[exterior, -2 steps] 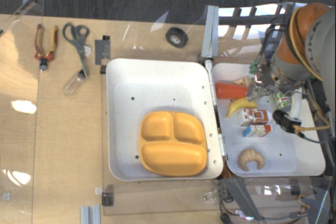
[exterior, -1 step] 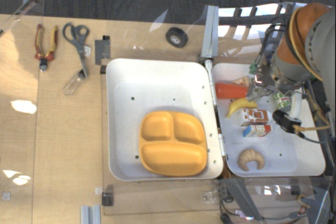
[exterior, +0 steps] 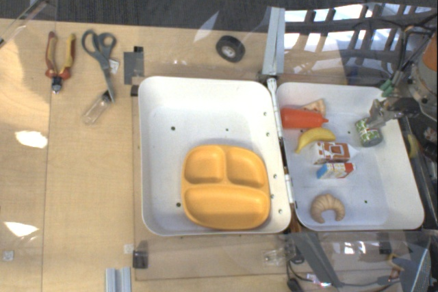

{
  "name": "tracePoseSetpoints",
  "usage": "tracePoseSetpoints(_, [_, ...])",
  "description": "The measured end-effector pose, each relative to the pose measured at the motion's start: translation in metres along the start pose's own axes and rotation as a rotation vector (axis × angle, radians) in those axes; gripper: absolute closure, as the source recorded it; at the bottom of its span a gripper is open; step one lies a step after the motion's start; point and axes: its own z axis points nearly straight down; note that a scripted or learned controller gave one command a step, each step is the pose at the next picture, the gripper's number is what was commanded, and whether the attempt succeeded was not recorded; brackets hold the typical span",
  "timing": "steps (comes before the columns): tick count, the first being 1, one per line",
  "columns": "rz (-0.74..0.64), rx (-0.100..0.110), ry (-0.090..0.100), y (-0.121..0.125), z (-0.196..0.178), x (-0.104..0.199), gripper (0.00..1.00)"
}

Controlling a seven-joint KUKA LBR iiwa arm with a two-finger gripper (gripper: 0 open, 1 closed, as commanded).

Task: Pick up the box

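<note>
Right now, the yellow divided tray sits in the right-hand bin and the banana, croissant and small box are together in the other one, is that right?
Not quite: the yellow divided tray sits in the left-hand bin, as the camera view shows. The banana, croissant and small box are together in the right-hand bin.

the arm [exterior: 426,82] is cut off by the right edge, little of it in frame; the gripper [exterior: 378,113] is small and blurred against the can [exterior: 369,133], so contact between them cannot be judged; print on the box [exterior: 333,161] is too small to read; the wedge [exterior: 315,107] is partly hidden behind the bottle [exterior: 302,119], its kind unclear; cables [exterior: 308,277] run off the near edge
</note>
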Motion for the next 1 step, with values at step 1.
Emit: tracePoseSetpoints(1, [0.154,0.001,0.001,-0.0597,0.1278,0.0101,0.0])
